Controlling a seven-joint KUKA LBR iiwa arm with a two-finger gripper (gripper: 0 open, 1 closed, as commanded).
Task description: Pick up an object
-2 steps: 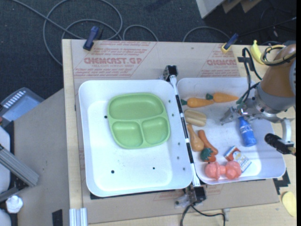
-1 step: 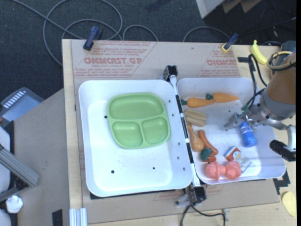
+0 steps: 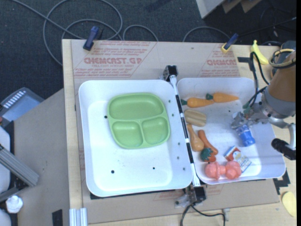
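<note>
My gripper (image 3: 239,123) hangs low over the middle of the right bin (image 3: 263,171), reaching in from the right edge. A small blue object (image 3: 246,137) lies on the bin floor just below and to the right of the gripper tip, touching it or very close. Whether the gripper grips it is unclear. Elsewhere in this bin lie two orange carrots (image 3: 225,97) (image 3: 197,102), a tan bun (image 3: 195,118), a red-orange pepper (image 3: 207,141), a red berry with green leaves (image 3: 207,155), a pink toy (image 3: 223,170) and a small printed packet (image 3: 238,157).
The left bin (image 3: 94,140) holds a green divided plate (image 3: 138,119). A black rail with clamps (image 3: 181,121) runs between the two bins. Cables and a yellow clip (image 3: 257,51) lie at the bench's back right, beside the arm (image 3: 282,91).
</note>
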